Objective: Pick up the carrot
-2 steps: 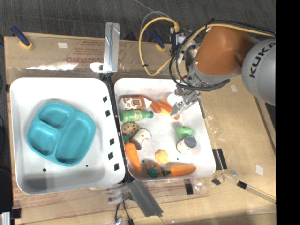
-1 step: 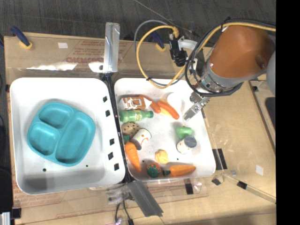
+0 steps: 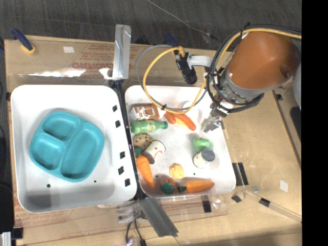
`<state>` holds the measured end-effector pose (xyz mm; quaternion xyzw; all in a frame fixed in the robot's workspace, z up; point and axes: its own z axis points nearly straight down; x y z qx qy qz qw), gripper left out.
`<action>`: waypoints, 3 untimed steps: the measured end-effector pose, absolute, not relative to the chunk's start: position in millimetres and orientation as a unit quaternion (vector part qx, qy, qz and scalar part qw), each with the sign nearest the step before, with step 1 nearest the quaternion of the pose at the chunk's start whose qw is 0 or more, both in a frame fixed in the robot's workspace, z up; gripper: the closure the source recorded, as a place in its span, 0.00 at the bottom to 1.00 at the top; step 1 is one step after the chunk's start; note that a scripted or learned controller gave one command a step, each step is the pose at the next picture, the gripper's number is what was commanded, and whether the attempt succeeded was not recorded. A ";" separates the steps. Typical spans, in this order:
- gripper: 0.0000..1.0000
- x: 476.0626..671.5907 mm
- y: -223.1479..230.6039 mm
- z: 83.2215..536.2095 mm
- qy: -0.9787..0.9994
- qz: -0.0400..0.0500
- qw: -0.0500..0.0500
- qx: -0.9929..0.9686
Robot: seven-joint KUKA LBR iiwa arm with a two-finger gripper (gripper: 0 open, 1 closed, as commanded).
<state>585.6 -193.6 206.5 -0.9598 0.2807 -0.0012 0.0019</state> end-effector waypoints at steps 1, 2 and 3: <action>1.00 581.9 -207.7 197.2 0.132 -0.002 0.002 -0.991; 1.00 602.1 -206.6 215.4 0.098 -0.004 0.002 -0.995; 1.00 635.4 -208.2 230.6 0.098 -0.003 0.002 -0.995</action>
